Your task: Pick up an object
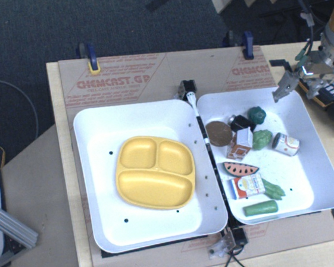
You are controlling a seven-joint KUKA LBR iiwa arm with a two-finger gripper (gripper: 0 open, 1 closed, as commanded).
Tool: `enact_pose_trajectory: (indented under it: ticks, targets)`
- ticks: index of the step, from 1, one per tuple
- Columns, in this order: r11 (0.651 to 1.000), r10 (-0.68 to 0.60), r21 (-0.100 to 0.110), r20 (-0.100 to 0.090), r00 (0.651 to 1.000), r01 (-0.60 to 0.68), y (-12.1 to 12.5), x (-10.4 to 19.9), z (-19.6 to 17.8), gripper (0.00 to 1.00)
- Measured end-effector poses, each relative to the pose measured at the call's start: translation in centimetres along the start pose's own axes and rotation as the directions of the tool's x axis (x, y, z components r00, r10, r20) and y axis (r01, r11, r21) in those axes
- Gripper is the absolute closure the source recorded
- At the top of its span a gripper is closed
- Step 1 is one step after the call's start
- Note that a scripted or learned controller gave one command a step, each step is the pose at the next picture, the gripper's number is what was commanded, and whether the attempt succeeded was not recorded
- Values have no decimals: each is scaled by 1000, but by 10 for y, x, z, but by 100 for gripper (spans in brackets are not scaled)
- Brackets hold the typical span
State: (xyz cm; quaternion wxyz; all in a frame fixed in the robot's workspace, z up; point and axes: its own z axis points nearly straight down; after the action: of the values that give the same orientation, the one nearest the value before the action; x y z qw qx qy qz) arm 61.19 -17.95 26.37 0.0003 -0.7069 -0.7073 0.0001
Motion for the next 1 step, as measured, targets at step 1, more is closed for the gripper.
enact_pose_trajectory:
  ticks: [1]
  targets:
    - [1000, -1, -4, 2, 1000, 1, 1, 0, -11, 100]
